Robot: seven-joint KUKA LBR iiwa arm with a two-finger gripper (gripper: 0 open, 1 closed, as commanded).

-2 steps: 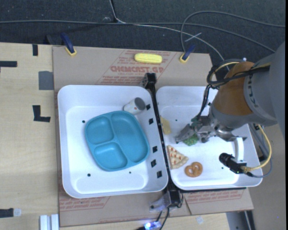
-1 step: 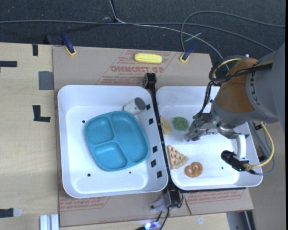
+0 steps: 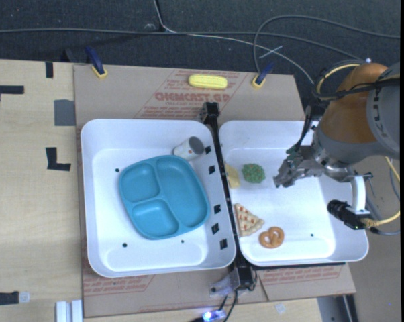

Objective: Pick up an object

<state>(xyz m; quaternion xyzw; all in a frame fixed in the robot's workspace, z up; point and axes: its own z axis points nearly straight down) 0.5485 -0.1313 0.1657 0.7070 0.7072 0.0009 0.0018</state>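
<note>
Yellow corn cob [image 3: 207, 82] on cardboard sheet [image 3: 162, 96], blue clamps [image 3: 96, 64] at its top edge.

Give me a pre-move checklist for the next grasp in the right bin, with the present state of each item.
1. Gripper is over the right bin: ok.
2. Gripper is free of any object: cannot tell; the fingers are too dark and small to read.
3. A target lies near: ok; the broccoli sits just to the camera's left of the gripper, apart from it.
4. Broccoli has room around it: not ok; a yellow piece lies close beside it by the bin divider.
5. Other targets available: ok; the pretzel and the pizza slice lie apart from each other nearer the front.
</note>
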